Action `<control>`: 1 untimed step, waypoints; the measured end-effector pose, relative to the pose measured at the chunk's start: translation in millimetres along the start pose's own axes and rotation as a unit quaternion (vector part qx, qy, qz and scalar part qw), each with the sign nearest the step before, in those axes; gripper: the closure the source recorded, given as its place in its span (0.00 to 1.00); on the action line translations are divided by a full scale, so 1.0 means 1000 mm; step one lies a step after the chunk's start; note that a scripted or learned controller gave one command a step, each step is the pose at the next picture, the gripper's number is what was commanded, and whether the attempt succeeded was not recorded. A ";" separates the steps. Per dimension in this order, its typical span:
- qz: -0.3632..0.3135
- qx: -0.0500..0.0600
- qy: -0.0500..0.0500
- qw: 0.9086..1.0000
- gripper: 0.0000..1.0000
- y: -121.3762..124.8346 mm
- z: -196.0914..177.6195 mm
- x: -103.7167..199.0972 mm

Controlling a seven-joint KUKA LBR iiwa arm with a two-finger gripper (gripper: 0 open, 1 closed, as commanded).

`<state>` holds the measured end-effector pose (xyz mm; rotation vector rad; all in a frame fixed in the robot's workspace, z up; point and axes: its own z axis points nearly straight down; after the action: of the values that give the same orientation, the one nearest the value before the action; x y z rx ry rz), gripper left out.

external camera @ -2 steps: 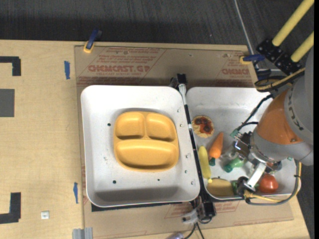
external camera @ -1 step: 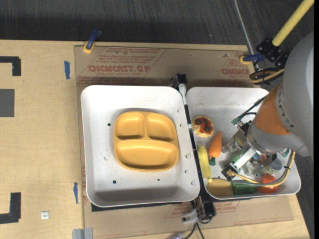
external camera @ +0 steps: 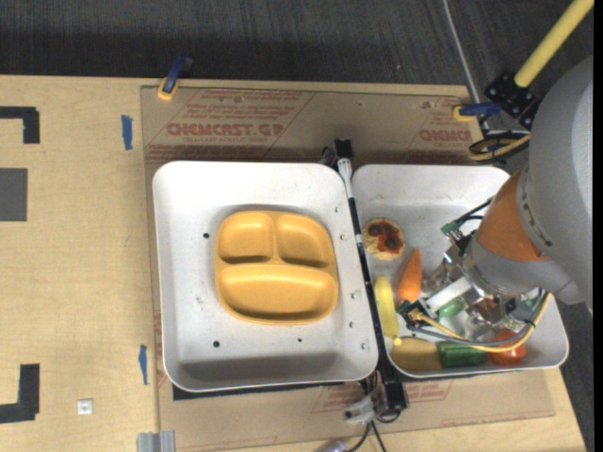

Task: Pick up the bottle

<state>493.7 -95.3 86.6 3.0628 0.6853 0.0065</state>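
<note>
Grey arm's tool (external camera: 459, 301), grip state unclear, sits low among crowded toys; beside it, an orange plastic carrot (external camera: 411, 274) could be snagged instead of the bottle.

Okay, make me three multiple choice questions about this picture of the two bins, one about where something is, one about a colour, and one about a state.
1. Where is the gripper?
A. Over the left bin
B. Down in the right bin
C. Outside both bins

2. What colour is the divided tray in the left bin?
A. Yellow
B. Blue
C. Black

3. How does the yellow tray sit?
A. On its edge
B. Flat on the bin floor
C. Hanging over the rim

Answers: 1 B, the wrist reaches among the items at the right bin's near side. 2 A, its compartments are plainly yellow. 3 B, it lies level in the bin's middle.
</note>
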 end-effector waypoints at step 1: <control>0.001 0.003 -0.002 1.000 0.00 -0.090 -0.098 0.027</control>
<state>479.1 -2.3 184.3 3.0690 0.6838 -0.0031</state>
